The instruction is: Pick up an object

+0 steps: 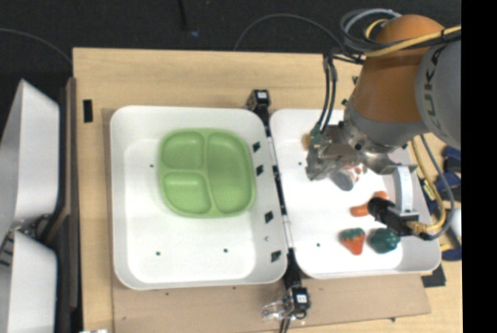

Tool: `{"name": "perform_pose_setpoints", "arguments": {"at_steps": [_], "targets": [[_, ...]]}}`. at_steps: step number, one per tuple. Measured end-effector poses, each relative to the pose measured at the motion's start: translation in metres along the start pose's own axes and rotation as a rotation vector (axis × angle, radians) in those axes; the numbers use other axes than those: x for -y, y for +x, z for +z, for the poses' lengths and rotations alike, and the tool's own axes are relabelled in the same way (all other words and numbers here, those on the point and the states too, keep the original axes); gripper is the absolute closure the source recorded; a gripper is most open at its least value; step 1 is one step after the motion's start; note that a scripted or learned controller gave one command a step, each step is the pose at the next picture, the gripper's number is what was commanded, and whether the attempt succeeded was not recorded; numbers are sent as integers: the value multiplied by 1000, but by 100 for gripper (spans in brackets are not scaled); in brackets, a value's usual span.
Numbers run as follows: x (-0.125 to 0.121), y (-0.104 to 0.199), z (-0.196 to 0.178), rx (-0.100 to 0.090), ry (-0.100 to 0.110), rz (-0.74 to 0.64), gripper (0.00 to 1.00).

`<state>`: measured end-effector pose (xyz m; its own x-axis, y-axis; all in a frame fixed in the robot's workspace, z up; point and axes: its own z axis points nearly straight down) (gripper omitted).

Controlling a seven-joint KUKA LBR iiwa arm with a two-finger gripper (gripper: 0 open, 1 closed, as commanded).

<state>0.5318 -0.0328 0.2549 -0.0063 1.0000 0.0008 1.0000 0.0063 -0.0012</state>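
Spanning wooden bench (194, 64): two white bins (140, 246)

- The arm (396, 75) reaches in from the right, its orange band above the right bin (311, 246).
- The gripper (330, 161) hangs low over that bin's far half; I can't make out its fingers.
- Near it in the right bin lie an orange piece (359, 209), a strawberry-like toy (353, 240) and a teal object (383, 241), close together at the near right.
- The left bin (132, 246) holds a green divided plate (207, 171).
- Both bins sit side by side on the wooden bench (194, 64).
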Motion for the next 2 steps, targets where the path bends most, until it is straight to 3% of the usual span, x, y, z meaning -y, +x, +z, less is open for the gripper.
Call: {"name": "perform_pose_setpoints", "arguments": {"at_steps": [1, 2], "targets": [[1, 46, -2, -1, -1, 0, 100], [-16, 99, 4, 0, -2, -1, 100]]}}
